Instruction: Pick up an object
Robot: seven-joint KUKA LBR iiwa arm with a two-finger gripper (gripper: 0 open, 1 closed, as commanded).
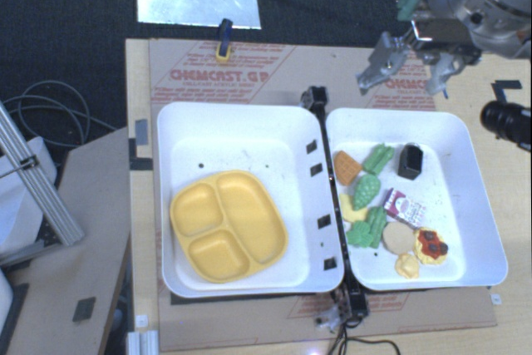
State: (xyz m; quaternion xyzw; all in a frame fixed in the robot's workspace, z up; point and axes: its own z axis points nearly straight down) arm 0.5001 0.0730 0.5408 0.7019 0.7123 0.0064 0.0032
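1. Camera view, the gripper: the gripper [407, 71] hangs above the bench beyond the far rim of the right bin [470, 137], over the printed cardboard sheet [274, 71]. Its two grey fingers [378, 66] are spread apart, with nothing between them.
2. The right bin holds a cluster of small toy foods in its near-left half. An orange waffle-like piece [347, 167] lies nearest the divider, touching a green leafy piece [378, 157].
3. A black block [410, 161] sits just beside that green piece, towards the far side.
4. More green pieces [366, 191] run down the middle, with a pale yellow piece [353, 210] beside them.
5. A small purple-and-white carton [403, 207] lies tilted near a round tan bun [398, 239].
6. A red-topped pastry [431, 245] touches the bun, and a yellow lump [407, 265] sits just below.
7. The left bin [199, 125] bears a yellow divided tray [227, 224] with three compartments.
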